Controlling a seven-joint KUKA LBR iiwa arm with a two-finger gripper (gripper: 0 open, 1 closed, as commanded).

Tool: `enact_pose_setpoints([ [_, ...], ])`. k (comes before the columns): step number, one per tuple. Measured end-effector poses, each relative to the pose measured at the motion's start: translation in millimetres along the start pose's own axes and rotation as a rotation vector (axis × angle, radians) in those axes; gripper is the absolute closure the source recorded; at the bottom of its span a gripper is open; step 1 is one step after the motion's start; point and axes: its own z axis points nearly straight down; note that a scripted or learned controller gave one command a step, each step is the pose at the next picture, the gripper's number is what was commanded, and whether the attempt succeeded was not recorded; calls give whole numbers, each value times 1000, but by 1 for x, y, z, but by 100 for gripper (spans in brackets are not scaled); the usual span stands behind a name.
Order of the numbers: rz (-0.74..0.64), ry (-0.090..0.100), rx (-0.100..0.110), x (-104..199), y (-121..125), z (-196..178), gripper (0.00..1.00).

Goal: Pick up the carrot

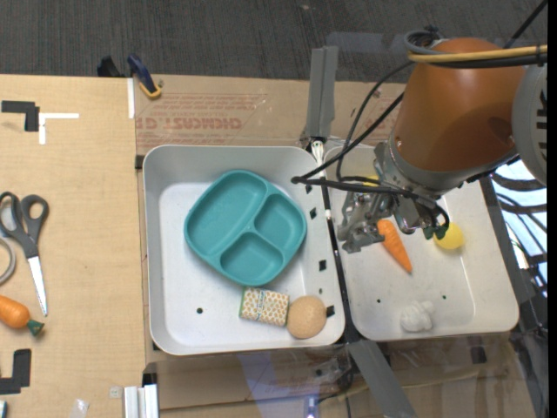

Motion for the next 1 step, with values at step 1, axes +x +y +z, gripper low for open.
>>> enact_pose_setpoints([
  [1, -269, 2, 0, -5, -79, 25, 100],
])
